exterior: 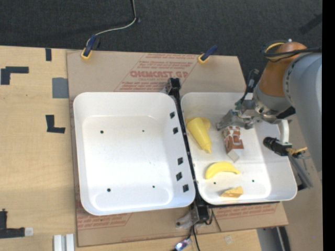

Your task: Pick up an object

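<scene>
While brown-white packet [233,140] lies in right bin [272,192], claw [236,120] hangs just above its upper end; finger state cannot be told. Yellow cone [200,133] left of packet, banana [221,169] below, small tan piece [232,192] near front rim. Left bin [84,140] alongside.

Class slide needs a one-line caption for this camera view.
Arm's gripper over a brown packet in the right bin, beside a banana and yellow cone.
</scene>
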`<move>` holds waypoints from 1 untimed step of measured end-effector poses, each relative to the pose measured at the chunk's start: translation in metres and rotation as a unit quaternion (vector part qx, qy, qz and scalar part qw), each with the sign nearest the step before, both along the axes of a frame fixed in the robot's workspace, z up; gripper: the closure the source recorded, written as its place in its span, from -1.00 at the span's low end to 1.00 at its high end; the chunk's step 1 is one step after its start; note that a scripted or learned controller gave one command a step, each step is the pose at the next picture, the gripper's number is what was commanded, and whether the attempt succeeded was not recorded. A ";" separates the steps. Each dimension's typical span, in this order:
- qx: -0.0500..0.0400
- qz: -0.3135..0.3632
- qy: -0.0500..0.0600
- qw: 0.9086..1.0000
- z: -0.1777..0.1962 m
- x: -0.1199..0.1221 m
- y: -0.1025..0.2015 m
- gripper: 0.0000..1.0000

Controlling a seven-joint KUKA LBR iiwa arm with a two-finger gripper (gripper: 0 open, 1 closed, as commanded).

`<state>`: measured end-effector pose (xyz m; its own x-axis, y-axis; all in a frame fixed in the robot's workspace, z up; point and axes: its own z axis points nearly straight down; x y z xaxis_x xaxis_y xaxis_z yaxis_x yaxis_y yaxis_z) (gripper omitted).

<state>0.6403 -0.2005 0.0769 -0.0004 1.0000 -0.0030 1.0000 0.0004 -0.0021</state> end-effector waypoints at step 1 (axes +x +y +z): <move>0.001 0.001 -0.002 1.000 0.009 0.018 0.000 -1.00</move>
